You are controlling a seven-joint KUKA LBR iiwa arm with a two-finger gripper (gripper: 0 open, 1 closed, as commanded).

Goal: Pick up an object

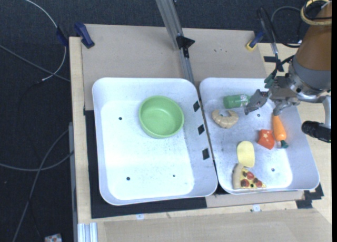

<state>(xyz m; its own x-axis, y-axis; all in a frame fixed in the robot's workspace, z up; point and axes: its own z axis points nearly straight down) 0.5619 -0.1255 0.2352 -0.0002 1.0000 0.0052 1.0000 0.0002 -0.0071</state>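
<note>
The claw (266, 105) hangs at the right of the frame, over the upper part of the right bin (300, 177). Its two fingers are spread apart, one reaching left toward the bottle, the other pointing down toward the carrot, and nothing sits between them. Above it the arm (316, 51) rises toward the upper right corner, grey at the wrist with an orange band higher up.

Just left of the left finger lies a green bottle (235, 100) on its side, near the bin's upper edge. Below the bottle rests a tan, ring-shaped piece (225, 118). Just under the right finger an orange carrot (279, 128) lies slanted, and a red piece (266, 138) touches its left side. Lower, near the middle of the bin, sits a yellow piece (245, 153), and below that a pizza slice (246, 178) at the bin's bottom edge.

The left bin (121, 183) fills the centre-left of the frame and holds a green bowl (161, 116), upright in its upper right part. Both bins rest on a tan bench (137, 51).
</note>
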